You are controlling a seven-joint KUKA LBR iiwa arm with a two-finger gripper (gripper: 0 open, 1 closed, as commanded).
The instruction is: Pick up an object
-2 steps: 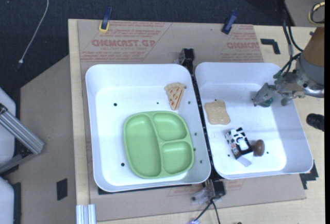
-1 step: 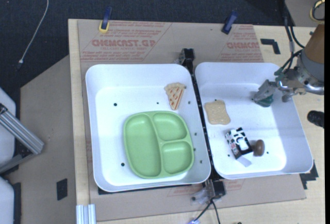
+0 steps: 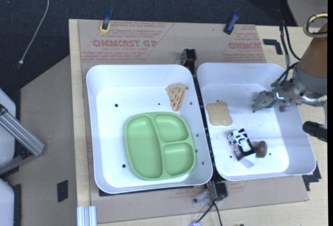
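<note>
In the right bin (image 3: 229, 71) lie a tan slice of toy bread (image 3: 219, 113) near the left wall and a small black-and-white toy with a brown end (image 3: 244, 145) toward the front. The left bin (image 3: 96, 84) holds a green divided plate (image 3: 158, 144) and a waffle-patterned wedge (image 3: 176, 95) at its back right. My gripper (image 3: 263, 100) hangs over the right bin's right half, right of the bread and behind the black-and-white toy. Its fingers are spread, with nothing between them.
Both bins sit on a cardboard-covered board (image 3: 156, 38) held by blue clamps (image 3: 231, 21) at the back. A black clip (image 3: 188, 56) joins the bins at the rear. Cables run at the upper right (image 3: 291, 38).
</note>
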